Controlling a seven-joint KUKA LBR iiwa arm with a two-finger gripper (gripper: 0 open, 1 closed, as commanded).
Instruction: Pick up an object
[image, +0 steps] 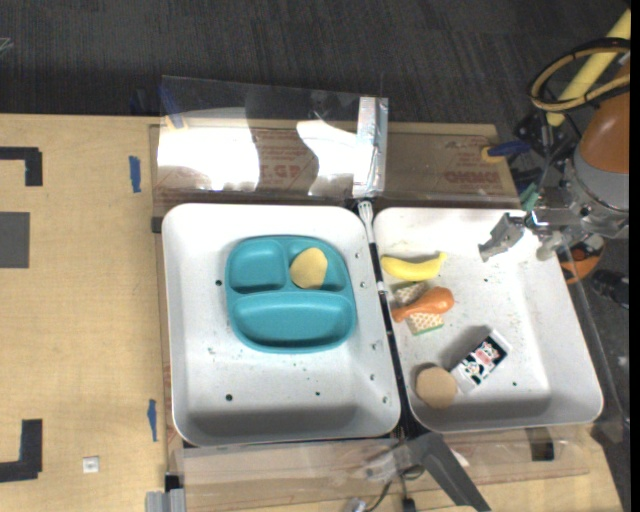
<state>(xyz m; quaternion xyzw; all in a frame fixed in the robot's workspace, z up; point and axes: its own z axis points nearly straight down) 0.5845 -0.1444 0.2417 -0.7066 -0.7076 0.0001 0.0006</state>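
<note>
In the right white bin (560, 330) we count five things: a yellow plastic banana (412, 266), an orange toy carrot (428, 301), a waffle-patterned wedge (425, 322), a black-and-white carton (480, 360) and a tan round cookie (436, 385). The jaws (522, 236) hang spread and hold nothing, over that bin's far right corner. The left white bin (190, 350) holds one teal divided plate (285, 315) with one yellow ball (308, 267).

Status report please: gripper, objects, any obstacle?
Gripper open, holding nothing, above right bin far side. Banana, carrot untouched at bin's left wall. Path clear.
</note>
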